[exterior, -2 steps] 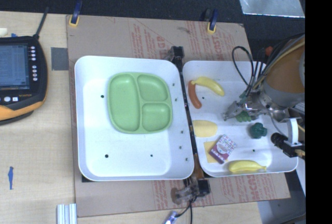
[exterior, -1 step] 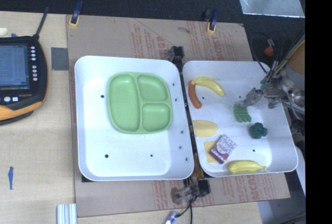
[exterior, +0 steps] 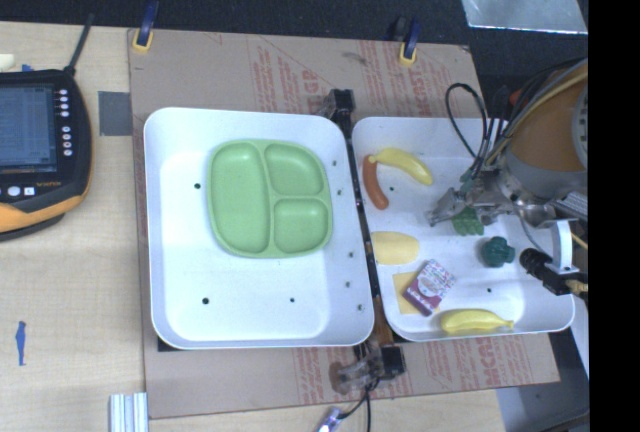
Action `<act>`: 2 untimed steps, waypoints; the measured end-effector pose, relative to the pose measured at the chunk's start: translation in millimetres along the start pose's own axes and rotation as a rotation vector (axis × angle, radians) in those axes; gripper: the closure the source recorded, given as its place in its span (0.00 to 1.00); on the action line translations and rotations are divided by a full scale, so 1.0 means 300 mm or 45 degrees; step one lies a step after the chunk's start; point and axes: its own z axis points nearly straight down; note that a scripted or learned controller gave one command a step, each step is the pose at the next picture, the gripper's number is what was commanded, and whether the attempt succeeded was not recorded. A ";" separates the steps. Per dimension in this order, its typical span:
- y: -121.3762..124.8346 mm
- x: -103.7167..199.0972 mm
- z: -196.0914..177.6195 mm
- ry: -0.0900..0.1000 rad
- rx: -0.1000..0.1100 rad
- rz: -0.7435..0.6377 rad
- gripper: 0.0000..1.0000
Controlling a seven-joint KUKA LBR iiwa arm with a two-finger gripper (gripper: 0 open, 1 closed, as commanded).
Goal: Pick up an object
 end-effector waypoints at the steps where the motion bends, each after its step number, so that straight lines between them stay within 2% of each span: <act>1: 0.000 -0.005 -0.036 -0.001 0.001 -0.002 1.00; 2: -0.022 0.354 -0.340 0.001 -0.003 0.000 1.00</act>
